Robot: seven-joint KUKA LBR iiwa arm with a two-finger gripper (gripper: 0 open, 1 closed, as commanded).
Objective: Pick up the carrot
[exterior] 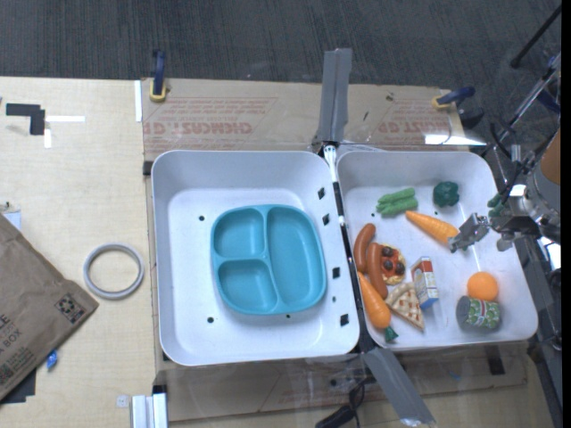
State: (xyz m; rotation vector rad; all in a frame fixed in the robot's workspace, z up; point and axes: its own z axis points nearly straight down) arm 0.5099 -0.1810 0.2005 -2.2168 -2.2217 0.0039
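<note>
Two carrot-like pieces are sitting in the right bin (513,324): carrot (432,226) lying near the gripper (470,234), just beside its tip, another orange one (375,301) by the divider. Likely light, stiff, slick plastic; grip the thick middle. Can't tell the claw's opening; arm's cut off at the edge.

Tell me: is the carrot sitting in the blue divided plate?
No. The carrot lies on the floor of the right bin, beside the green beans; the blue divided plate is in the left bin.

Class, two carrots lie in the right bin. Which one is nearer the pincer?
The upper carrot, beside the green beans: its tip lies right by the pincer. The other carrot lies at the bin's lower left, by the pizza slice.
</note>
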